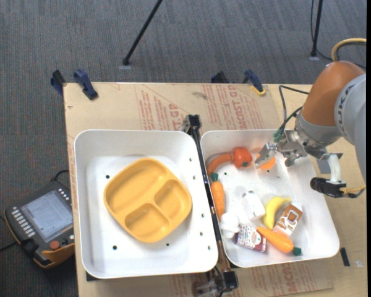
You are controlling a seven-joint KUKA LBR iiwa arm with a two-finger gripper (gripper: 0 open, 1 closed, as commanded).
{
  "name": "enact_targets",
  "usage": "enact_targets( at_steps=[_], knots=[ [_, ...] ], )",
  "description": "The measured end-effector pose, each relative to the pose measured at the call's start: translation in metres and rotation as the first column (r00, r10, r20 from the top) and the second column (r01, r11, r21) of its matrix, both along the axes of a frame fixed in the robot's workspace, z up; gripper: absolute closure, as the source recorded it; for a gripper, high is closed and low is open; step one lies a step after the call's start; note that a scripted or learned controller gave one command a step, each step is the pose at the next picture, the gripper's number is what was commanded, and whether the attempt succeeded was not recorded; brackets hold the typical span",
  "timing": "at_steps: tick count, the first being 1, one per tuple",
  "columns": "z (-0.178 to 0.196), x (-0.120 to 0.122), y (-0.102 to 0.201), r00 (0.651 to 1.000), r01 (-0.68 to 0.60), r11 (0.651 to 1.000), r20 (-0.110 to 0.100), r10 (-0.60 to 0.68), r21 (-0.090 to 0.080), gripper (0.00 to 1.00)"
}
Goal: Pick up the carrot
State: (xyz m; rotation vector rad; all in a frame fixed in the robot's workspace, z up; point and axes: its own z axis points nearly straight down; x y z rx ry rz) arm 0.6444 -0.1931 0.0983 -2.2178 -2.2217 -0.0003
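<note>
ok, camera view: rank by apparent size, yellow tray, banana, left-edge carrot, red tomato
1. yellow tray, largest by far
2. and 3. left-edge carrot and banana, too alike to rank
4. red tomato, smallest

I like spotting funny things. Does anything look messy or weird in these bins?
Nothing looks spilled or broken. The right bin is just a jumble: carrots, a banana and small packets lie every which way, some touching. The yellow tray sits turned at an angle in the left bin. The claw is above the right bin's far side.
</note>
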Motion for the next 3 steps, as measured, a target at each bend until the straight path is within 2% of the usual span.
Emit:
enact_targets(
  at_steps=[1,2,3],
  knots=[
    [0.01,-0.0001,0.0001,1.0,0.0,1.0,-0.002,0.0,0.001,1.0],
    [0.0102,0.0002,0.0001,1.0,0.0,1.0,-0.001,0.0,0.001,0.0],
    [0.0102,0.0002,0.0001,1.0,0.0,1.0,-0.001,0.0,0.001,0.0]
  ],
)
